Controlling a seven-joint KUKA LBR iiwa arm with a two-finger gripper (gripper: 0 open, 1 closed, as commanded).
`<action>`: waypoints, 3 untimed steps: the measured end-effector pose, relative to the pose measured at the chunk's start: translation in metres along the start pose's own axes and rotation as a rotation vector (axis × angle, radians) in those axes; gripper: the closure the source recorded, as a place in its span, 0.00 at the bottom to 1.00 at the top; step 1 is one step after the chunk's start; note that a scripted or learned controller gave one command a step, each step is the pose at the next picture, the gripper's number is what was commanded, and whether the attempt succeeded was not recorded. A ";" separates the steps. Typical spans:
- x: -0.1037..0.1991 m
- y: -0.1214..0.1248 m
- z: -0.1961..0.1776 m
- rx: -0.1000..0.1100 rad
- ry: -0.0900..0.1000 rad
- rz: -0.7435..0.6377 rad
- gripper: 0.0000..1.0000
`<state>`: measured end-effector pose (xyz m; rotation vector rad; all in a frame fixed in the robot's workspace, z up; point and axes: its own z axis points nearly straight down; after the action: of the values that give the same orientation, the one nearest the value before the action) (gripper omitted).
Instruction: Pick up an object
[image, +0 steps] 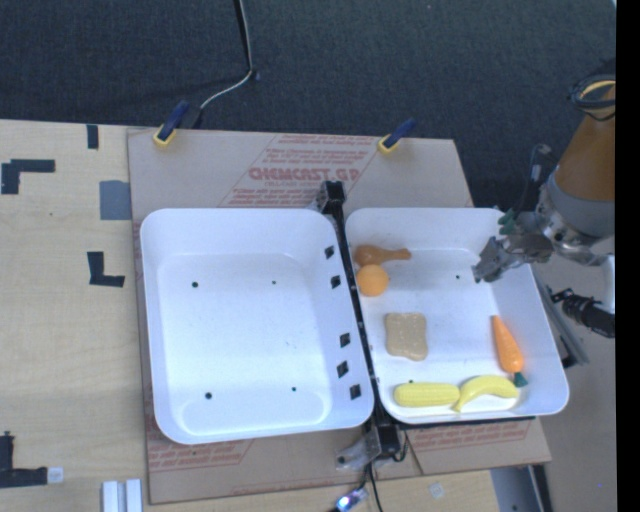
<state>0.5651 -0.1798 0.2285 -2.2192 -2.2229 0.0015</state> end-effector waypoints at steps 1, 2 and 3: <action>0.116 0.006 0.021 0.002 0.004 -0.010 1.00; 0.158 0.016 -0.083 -0.011 0.001 -0.006 1.00; 0.186 -0.015 -0.100 -0.001 0.001 -0.003 1.00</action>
<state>0.5502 0.0060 0.3280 -2.2158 -2.2259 -0.0011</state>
